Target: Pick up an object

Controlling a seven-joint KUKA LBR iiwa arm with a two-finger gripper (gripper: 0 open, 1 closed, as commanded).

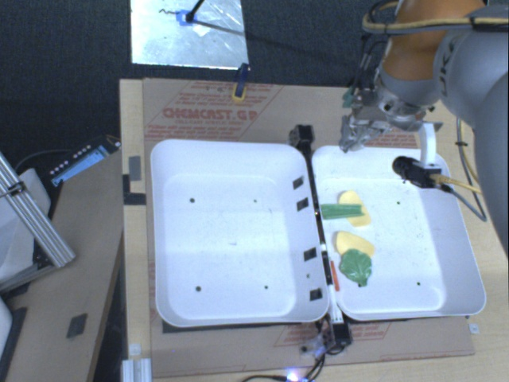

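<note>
grey arm point(477, 62), orange band point(425, 26) (cables looped around), metallic gripper point(354, 138).

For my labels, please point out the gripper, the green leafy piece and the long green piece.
gripper point(351, 143): camera view, fingertip end.
green leafy piece point(356, 269): camera view, its middle.
long green piece point(342, 211): camera view, its middle.

Two shallow plastic bins point(231, 213) are white with small dark dots. Right bin point(421, 253) contents: flat green strip point(342, 211), two pale yellow pieces point(355, 200), dark green leafy lump point(356, 267). Cardboard sheet point(211, 111) is tan with red lettering.
</note>
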